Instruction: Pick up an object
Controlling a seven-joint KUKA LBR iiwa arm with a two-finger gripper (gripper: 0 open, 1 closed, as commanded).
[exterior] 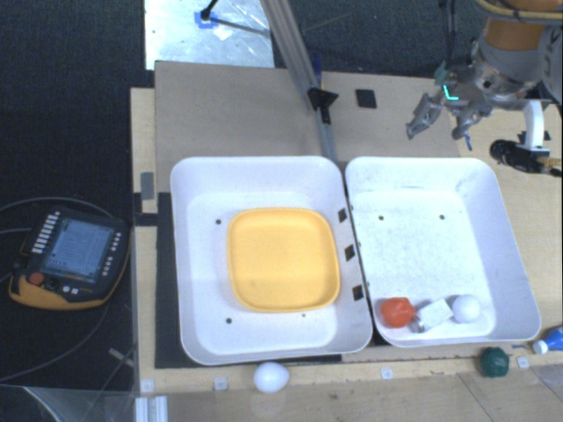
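My gripper [440, 125] hangs above the bench just behind the right bin's [493, 192] far rim, fingers spread apart with nothing between them. Far from it, in the right bin's near corner, lie a red-orange ball [396, 312], a small white and grey block [433, 314] and a white ball [465, 308], close together. A yellow square plate [283, 258] lies flat in the middle of the left bin [198, 236].
A white egg-shaped object [271, 377] lies on the bench in front of the left bin. A dark green ball [493, 361] sits off the right bin's near corner. A teach pendant [69, 255] rests at far left. A metal pole [295, 42] slants behind the bins.
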